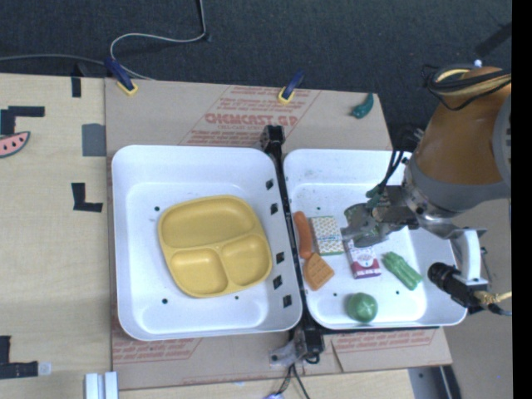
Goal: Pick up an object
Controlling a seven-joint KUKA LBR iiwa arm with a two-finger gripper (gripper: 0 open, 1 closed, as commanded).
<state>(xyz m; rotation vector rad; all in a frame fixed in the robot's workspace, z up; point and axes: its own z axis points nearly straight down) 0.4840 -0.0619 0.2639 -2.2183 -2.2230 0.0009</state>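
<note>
The tool (pixel 363 233) sits low in the right bin (pixel 332 166), just above a small red and white packet (pixel 364 264), and I cannot tell how it is set. Near it lie an orange stick (pixel 304 233), a checked card (pixel 326 235), a green pickle (pixel 401 270) and a green ball (pixel 362 307). The left bin (pixel 133 223) holds a yellow tray (pixel 214 245).

Grey arm (pixel 465 185) with a broad orange band (pixel 461 131) above the wrist — black cables trail alongside — metallic grey gripper (pixel 366 227).
</note>
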